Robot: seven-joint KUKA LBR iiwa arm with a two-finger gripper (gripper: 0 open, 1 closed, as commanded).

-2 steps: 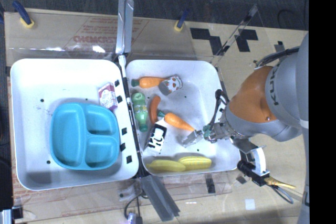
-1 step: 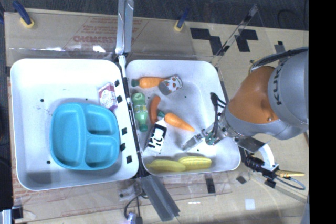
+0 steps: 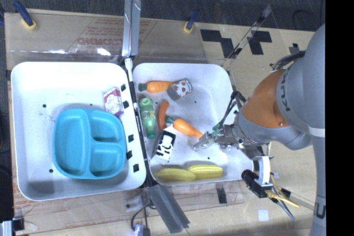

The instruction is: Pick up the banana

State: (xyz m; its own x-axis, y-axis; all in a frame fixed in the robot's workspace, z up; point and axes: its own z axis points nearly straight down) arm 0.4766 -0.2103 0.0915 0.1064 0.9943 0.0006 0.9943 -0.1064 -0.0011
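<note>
The banana (image 3: 189,173) is yellow and lies flat along the front wall of the right bin (image 3: 221,77). It looks like two yellow lengths end to end. My gripper (image 3: 202,141) hangs just above and a little to the right of the banana's middle, pointing left and low over the bin floor. It is apart from the banana, and I see nothing in its grasp. An orange carrot (image 3: 187,128) lies just to the gripper's left.
The right bin also holds a black-and-white box (image 3: 165,144), a green bottle (image 3: 146,116), two more carrots (image 3: 162,113) (image 3: 159,86) and a small can (image 3: 180,88). A blue divided plate (image 3: 88,143) and a small packet (image 3: 113,101) sit in the left bin (image 3: 33,80).
</note>
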